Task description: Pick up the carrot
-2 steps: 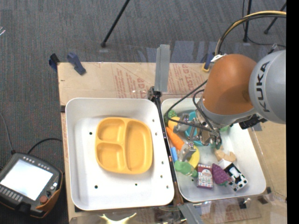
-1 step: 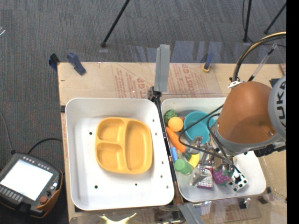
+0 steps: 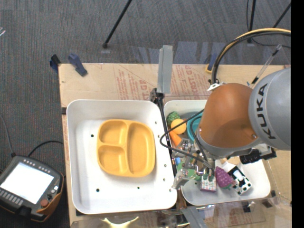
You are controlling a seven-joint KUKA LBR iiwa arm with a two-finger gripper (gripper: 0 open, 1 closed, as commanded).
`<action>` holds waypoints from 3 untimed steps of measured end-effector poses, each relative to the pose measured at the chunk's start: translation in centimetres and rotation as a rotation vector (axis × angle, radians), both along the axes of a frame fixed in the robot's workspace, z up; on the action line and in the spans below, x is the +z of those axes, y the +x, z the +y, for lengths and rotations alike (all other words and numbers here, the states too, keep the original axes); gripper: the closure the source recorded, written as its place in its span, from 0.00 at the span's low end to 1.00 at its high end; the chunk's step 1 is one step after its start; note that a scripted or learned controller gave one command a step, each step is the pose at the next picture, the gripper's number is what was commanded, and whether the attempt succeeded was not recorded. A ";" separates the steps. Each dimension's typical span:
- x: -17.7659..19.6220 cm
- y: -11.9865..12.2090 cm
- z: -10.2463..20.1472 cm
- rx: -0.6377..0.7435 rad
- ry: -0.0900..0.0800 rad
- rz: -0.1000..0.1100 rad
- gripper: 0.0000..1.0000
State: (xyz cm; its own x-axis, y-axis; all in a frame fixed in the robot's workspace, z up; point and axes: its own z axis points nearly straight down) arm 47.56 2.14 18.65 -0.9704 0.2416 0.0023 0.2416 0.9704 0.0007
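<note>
The carrot [image 3: 175, 137] shows as an orange piece at the left side of the right bin [image 3: 266, 184], just below a yellow-orange round item [image 3: 178, 125] and a green leafy piece [image 3: 172, 117]. The arm's orange wrist band [image 3: 228, 118] hangs over the middle of that bin and hides much of it. My gripper [image 3: 191, 167] sits below the band, low over the bin's front-left part, a little in front of the carrot. Cables and parts clutter the gripper.
A yellow divided plate [image 3: 127, 147] lies in the left bin [image 3: 80, 113]. In the right bin are a teal bowl [image 3: 192, 122], a purple toy [image 3: 222, 176], a black-and-white item [image 3: 242, 184] and a small block [image 3: 208, 185]. A tablet [image 3: 26, 184] lies at bottom left.
</note>
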 end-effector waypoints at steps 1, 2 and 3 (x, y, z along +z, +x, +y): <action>0.0 4.5 1.3 -0.006 -0.001 0.000 0.00; 0.0 6.6 -4.9 -0.122 -0.002 -0.001 0.00; 0.0 0.0 -5.8 -0.227 -0.001 0.002 0.00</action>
State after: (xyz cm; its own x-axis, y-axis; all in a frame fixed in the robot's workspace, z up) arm 47.55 -3.68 18.63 -0.8912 0.4536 0.0035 0.4536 0.8912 -0.0009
